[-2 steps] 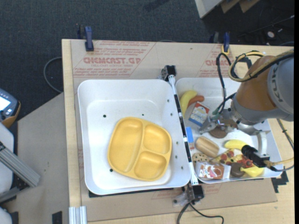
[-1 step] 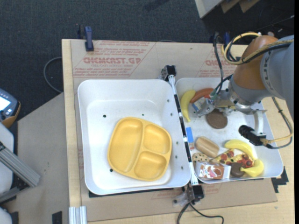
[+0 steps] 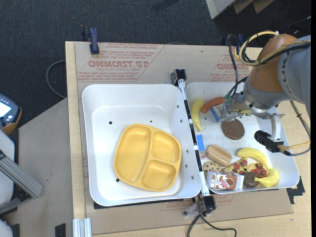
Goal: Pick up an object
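Brown round cookie (image 3: 232, 129) in the right bin (image 3: 291, 172), just under the gripper (image 3: 228, 113).
The left bin (image 3: 94, 132) holds a yellow divided plate (image 3: 147, 157). The right bin holds the flat, dark cookie, two bananas (image 3: 196, 113) (image 3: 261, 164), a sausage (image 3: 213, 103), a bread roll (image 3: 218, 155) and a pizza slice (image 3: 244, 168). How far the gripper is open I cannot tell; nothing shows held.

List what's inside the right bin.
In the right bin: two bananas, a hot dog, brown patty, bread roll, pizza slice and a snack packet. The arm covers the bin's upper right part.
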